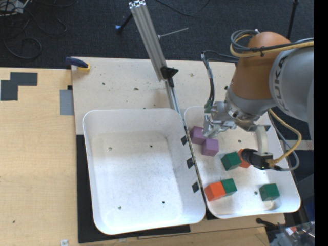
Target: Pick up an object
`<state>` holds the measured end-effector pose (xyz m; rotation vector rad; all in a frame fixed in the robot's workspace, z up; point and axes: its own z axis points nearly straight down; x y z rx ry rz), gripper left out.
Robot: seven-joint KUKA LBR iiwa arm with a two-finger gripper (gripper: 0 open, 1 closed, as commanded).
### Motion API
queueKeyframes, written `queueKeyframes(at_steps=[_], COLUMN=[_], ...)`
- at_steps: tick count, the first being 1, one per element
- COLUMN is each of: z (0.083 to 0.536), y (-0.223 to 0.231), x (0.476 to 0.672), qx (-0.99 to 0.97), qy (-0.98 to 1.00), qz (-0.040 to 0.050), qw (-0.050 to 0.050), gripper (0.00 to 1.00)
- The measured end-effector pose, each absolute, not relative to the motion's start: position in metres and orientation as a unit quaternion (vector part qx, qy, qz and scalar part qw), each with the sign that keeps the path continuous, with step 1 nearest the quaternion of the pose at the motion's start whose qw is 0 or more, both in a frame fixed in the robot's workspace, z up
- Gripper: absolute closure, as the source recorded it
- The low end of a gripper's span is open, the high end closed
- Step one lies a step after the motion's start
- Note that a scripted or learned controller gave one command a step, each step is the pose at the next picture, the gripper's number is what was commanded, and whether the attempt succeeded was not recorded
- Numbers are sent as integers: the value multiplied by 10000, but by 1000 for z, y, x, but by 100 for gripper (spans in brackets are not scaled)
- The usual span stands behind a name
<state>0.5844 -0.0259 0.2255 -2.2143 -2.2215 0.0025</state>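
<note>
In the right bin [287,199], near its upper left corner, the tool [211,129] hangs just above two purple blocks — one [198,135] lying at about nine o'clock from the fingertips and touching or nearly touching them, the other [210,147] at about six o'clock, just below. The two purple blocks sit corner to corner, so the tool points into the seam between them rather than squarely over either. Whether the tool is spread or closed I cannot tell; its tip blurs against the white floor, and no block is seen clamped in it.

The coming move, as I judge it, turns on that offset: the lower purple block is the likelier target, and the tool needs a small shift toward six o'clock to centre on it. These blocks are near-cubes with no long axis to speak of, though each sits turned a little against the bin wall.

Further off lie a green block [230,160] at about four o'clock, an orange block [215,190] touching another green one [229,186] lower down, and a third green block [269,191] near the bin's lower right corner.

The only writing is on the grey arm [292,81] — large dark letters, partly cut off, seemingly the maker's name. The left bin [92,137] carries no label.
</note>
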Motion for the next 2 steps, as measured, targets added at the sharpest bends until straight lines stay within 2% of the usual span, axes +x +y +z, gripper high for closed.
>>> queueKeyframes(at_steps=[2], z=[228], y=[81], x=[584], qx=[-7053], qy=[-7089], qz=[4], qw=[18], gripper=[100])
